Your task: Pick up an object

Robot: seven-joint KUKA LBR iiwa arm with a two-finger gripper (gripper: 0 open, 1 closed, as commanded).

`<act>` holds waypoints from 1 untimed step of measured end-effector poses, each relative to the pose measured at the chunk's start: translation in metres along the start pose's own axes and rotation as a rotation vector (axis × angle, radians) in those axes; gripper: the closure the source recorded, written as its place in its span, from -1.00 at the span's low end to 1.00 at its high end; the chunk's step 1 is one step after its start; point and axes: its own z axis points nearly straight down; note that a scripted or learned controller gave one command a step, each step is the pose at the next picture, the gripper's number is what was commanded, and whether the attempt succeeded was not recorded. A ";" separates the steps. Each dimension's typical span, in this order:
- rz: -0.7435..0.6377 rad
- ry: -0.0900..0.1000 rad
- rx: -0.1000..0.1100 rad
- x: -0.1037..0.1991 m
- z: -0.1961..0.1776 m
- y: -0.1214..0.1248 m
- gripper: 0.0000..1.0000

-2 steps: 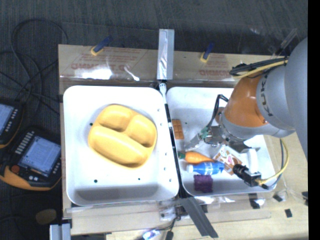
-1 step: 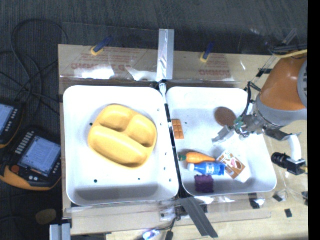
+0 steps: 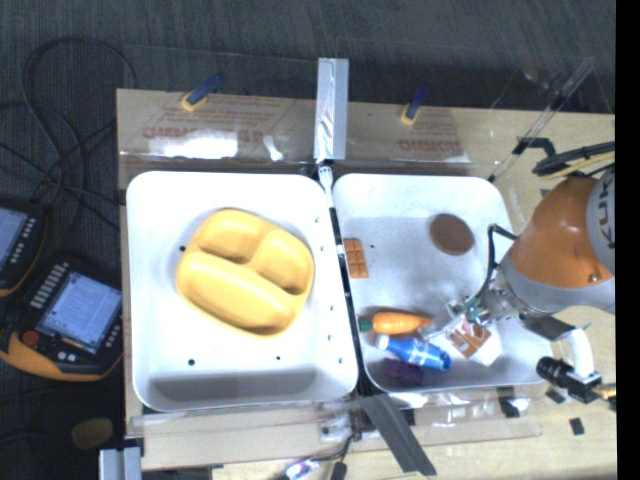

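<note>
Two white bins sit on the worktop; the hand, its grip impossible to judge, hangs over the right bin's carrot, blue bottle and small carton.

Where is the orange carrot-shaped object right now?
The carrot lies in the right bin, toward its near left corner, just above the blue object and left of the hand.

Arm reaching from right, gripper lowered.
</note>
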 end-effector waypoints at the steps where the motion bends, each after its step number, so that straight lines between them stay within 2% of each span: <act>1: -0.003 0.004 0.000 0.001 -0.006 0.002 1.00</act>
